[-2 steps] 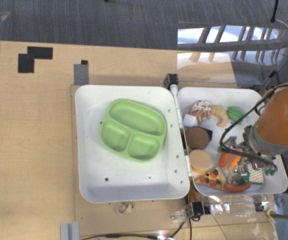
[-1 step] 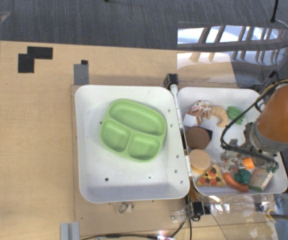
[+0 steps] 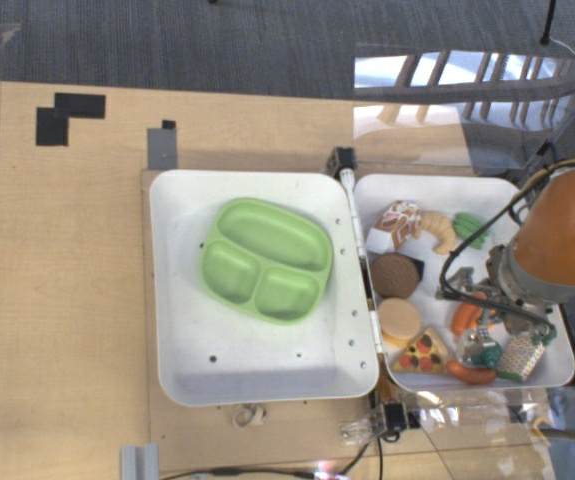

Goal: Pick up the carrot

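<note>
The carrot (image 3: pixel 463 319) is a small orange piece lying in the right bin (image 3: pixel 563 372), near its middle right. My gripper (image 3: pixel 482 326) hangs low over the bin, directly beside the carrot on its right and possibly touching it. The arm's orange band (image 3: pixel 567 236) and grey wrist cover the bin's right part and hide the gripper's tips.
The right bin also holds a croissant (image 3: pixel 435 230), a frosted pastry (image 3: pixel 399 220), a green piece (image 3: pixel 470 230), a brown round (image 3: pixel 395 274), a bun (image 3: pixel 400 318), a pizza slice (image 3: pixel 419 353), a red sausage (image 3: pixel 469 373) and a grey mesh item (image 3: pixel 522 356). A green divided plate (image 3: pixel 265 259) sits in the left bin (image 3: pixel 182 368).
</note>
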Controlling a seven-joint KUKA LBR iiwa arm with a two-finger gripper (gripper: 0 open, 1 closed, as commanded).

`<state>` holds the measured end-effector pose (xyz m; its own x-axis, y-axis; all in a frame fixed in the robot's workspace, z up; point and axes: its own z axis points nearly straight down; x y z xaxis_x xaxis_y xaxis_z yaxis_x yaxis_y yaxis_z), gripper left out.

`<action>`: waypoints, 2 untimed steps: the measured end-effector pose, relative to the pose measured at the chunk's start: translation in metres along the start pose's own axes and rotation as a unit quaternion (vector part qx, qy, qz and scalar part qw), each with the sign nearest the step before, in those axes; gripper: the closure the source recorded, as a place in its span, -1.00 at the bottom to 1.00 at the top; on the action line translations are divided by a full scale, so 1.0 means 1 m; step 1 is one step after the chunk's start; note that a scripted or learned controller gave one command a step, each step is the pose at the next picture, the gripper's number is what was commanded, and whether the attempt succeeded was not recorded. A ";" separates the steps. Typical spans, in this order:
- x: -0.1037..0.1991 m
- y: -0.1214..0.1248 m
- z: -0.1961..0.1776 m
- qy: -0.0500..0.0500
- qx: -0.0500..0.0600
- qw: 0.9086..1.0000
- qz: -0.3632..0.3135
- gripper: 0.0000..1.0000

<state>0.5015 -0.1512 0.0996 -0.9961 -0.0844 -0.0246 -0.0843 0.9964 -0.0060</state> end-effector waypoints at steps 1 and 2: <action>-0.004 0.001 -0.009 -0.004 0.001 1.000 -0.004 1.00; -0.004 0.001 -0.009 -0.003 0.000 1.000 -0.004 -1.00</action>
<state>0.5053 -0.1495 0.1085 -0.9953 -0.0919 -0.0311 -0.0918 0.9958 -0.0068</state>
